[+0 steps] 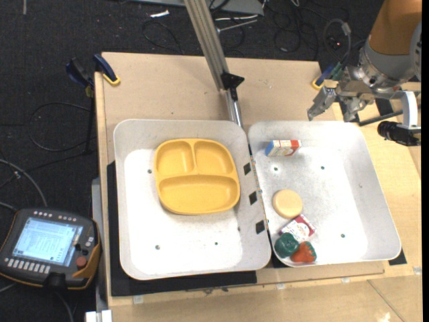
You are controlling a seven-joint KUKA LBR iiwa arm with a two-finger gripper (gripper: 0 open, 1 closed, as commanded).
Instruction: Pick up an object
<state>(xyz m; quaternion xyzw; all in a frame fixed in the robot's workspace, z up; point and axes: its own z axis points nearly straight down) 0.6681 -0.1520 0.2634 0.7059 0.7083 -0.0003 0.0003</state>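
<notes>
1. The gripper [333,103] hangs over the bench just beyond the right bin's [348,180] far edge, carrying nothing; I cannot tell how its jaws stand.
2. Things to pick lie in that bin: a small carton [282,147] near the far side, a round biscuit [287,203], and a packet [299,229], green piece [287,245] and red piece [305,252] crowded in the near corner.
3. The yellow tray [197,176] sits in the left bin [134,200], well apart.
</notes>
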